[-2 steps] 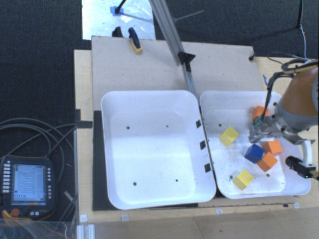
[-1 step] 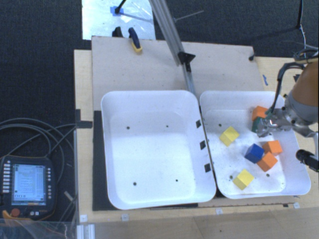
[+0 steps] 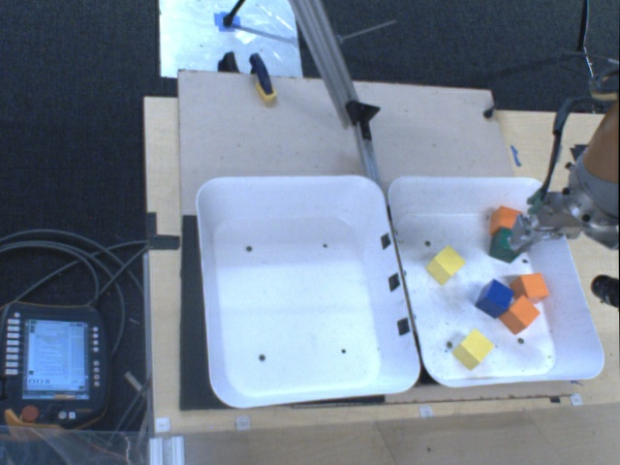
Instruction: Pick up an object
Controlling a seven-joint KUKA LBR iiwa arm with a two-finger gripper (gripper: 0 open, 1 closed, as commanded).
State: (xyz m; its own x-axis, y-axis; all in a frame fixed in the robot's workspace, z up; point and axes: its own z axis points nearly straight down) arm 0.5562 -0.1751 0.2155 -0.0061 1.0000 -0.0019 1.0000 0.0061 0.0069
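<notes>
The right white bin (image 3: 436,211) holds several small blocks. An orange block (image 3: 504,219) and a dark green block (image 3: 502,249) lie together near its far right side. My gripper (image 3: 524,232) hangs right over these two, its tip touching or just above the green block; the wrist hides how it meets them. Further down lie a yellow cube (image 3: 446,264), a blue cube (image 3: 494,298), two orange cubes (image 3: 530,286) (image 3: 520,315) and another yellow cube (image 3: 474,349).
The left white bin (image 3: 291,289) sits beside the right one, sharing a black-clipped rim. A slanted metal pole (image 3: 329,46) crosses above the bench's far side. A teach pendant (image 3: 53,361) with cables lies on the floor at left.
</notes>
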